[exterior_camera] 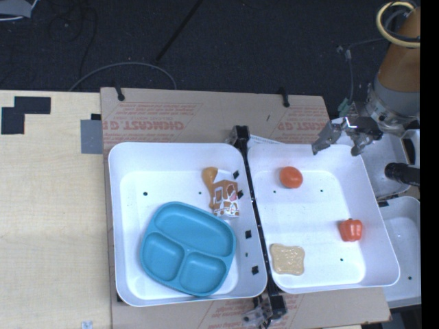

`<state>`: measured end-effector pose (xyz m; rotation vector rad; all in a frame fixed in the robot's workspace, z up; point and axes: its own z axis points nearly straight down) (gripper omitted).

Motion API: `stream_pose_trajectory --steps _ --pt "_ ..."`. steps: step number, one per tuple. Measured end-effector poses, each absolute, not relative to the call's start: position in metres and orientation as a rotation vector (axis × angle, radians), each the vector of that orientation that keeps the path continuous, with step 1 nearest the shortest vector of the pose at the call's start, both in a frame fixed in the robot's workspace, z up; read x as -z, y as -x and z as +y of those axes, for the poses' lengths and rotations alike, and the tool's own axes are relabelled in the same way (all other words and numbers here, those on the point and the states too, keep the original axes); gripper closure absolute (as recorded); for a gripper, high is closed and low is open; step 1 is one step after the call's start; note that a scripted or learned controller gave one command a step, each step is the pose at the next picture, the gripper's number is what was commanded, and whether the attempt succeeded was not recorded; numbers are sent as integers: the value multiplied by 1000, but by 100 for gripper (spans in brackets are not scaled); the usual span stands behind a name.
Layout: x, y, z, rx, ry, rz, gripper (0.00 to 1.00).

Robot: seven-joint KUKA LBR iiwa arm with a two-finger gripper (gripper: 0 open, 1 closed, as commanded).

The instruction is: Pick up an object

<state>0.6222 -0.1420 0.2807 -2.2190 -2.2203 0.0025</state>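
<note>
A: Starting at the bottom of the frame, what lies closest?

B: In the right bin (384,252), a flat beige slab (287,259) sits near the lower left corner. Across the divider, a blue sectioned plate (186,247) takes up the lower part of the left bin (127,184).

A: And further up?

B: A small red pepper-like piece (350,229) rests toward the right wall of the right bin. Above that, an orange ball (291,177) lies in the upper middle of the same bin. In the left bin, a brown-and-white wrapper (223,194) sits just above the plate.

A: Where is the gripper (346,141)?

B: At the upper right of the frame, over the far rim of the right bin. Its two fingers (324,142) are spread apart with nothing between them.

A: Which object suits it best?

B: Probably the orange ball, the nearest one, lying below and to the left of the fingers, apart from them. A clean grab likely means centring over the ball before lowering, so both fingers straddle it evenly; a round thing could roll off if one finger touches first.
</note>
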Motion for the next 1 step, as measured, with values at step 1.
stream_pose_trajectory --steps 1 --pt "-216 -622 -143 -8 2216 -2217 0"
